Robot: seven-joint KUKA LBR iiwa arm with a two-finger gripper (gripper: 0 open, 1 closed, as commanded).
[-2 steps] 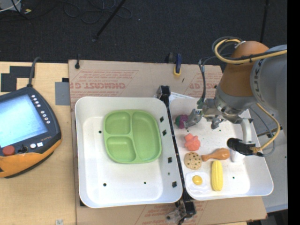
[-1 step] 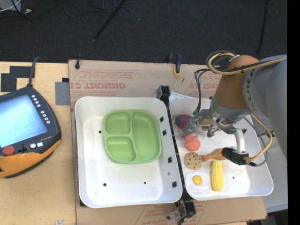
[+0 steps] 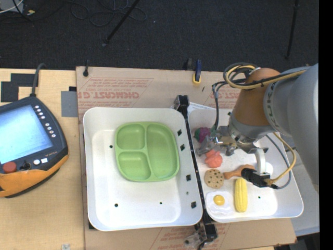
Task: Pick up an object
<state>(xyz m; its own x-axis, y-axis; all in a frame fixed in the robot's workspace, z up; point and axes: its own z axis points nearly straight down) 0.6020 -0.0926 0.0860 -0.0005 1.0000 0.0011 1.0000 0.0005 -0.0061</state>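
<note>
Camera view
Arm: reaches in from the right, its wrist over the right bin (image 3: 291, 204), above the upper half of that bin.
Gripper (image 3: 225, 142): low among the toys; how far it is open I cannot tell, as the wrist covers it, and nothing can be seen in its hold.
Nearest thing: a red ball (image 3: 213, 159), just below and left of the gripper, seemingly apart from it.
Also close: a purple toy (image 3: 202, 134), just left of the gripper, against the bin's inner wall.
Farther down: a cookie (image 3: 213, 178), then an egg (image 3: 219, 200) and a corn cob (image 3: 240, 194), well below the gripper near the front edge.
Orange stick (image 3: 238, 172): lies between ball and corn, below the gripper.
Left bin (image 3: 104, 202): holds a green tray (image 3: 146, 152), well to the gripper's left, across the divider.
Step in hand: likely closing in on the ball or the purple toy.
Doing it well: centre over one toy alone, descend straight, close only once the toy sits squarely between the two sides; lift slowly.
Risk: the ball may roll off, and the wall crowds the purple toy.
</note>
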